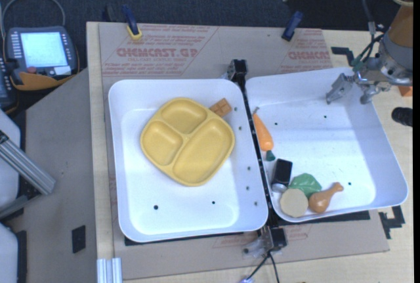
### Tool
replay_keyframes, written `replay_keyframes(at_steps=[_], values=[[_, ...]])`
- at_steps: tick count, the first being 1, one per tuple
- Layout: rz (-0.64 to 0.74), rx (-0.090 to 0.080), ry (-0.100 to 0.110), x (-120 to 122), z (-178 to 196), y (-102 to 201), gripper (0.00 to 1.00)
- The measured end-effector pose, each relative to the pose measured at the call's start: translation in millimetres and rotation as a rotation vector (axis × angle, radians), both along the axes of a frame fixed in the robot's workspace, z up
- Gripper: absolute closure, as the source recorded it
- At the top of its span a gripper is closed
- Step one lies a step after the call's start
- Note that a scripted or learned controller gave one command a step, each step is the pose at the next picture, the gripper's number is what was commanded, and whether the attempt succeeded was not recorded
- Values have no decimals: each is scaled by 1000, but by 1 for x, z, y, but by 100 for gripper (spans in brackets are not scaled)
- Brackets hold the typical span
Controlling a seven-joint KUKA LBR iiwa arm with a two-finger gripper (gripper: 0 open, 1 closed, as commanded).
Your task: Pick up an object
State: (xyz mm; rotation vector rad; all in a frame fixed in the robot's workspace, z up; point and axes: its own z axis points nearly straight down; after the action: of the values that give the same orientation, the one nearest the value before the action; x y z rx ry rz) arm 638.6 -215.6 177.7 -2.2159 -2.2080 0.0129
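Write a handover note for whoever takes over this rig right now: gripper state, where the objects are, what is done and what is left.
Gripper: open, holding nothing, over the far right corner of the right bin.
Right bin: carrot by the left wall; black block, green piece, round tan piece and drumstick clustered at the near left corner.
Left bin: yellow divided plate, with a small brown block at its far edge.
Done: nothing picked.
Left: choose an object, descend, grasp and lift. The carrot lies apart from the cluster and looks the easiest.
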Motion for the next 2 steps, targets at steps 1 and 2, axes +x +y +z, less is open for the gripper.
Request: replay_keyframes(at_steps=[1,2], values=[[4,-4,-15,4,10,1,0],[6,4,-10,2,-53,3,0]])
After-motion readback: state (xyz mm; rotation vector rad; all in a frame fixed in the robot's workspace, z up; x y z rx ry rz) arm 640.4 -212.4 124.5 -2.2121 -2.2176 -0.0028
